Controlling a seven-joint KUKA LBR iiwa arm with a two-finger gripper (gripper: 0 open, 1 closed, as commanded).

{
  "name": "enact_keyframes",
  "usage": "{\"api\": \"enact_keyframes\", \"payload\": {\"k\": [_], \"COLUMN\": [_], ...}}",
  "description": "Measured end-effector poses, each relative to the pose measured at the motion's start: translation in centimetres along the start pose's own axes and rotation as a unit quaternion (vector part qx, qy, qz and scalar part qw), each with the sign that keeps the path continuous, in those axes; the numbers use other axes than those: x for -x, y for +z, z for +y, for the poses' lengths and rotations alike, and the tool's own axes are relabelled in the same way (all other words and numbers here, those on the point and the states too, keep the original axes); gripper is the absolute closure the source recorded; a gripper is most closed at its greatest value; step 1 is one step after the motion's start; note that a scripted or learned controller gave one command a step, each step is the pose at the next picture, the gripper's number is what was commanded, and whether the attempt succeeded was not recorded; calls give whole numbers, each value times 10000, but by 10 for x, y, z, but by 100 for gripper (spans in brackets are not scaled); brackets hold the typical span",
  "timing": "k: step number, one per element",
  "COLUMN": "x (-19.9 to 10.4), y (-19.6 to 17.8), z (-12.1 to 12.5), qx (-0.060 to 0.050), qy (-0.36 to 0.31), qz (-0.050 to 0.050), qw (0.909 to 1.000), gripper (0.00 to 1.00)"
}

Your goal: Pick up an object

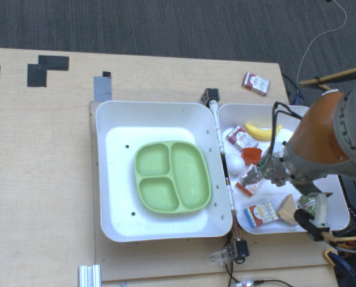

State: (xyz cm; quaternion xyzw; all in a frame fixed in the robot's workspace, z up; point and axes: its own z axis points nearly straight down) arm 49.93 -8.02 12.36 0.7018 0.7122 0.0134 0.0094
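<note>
In right bin (339,217), claw (253,175) low over red packet (247,187); grip state can't tell, banana (260,131) beyond.

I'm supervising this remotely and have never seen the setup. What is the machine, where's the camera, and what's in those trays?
One camera looks down at a slant on a wooden bench. The grey arm with an orange band reaches in from the right; its claw hangs over the right bin, too cluttered to tell whether it grips anything. That bin holds a banana, small red-and-white packets, a white egg-like thing and a snack packet. The left bin holds a green divided plate. One small packet lies outside on the bench.
</note>
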Motion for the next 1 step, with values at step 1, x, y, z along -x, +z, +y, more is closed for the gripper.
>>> {"api": "enact_keyframes", "payload": {"k": [1], "x": [4], "y": [37], "z": [-12], "qx": [-127], "qy": [61], "qz": [-28], "qw": [9999], "gripper": [0]}}
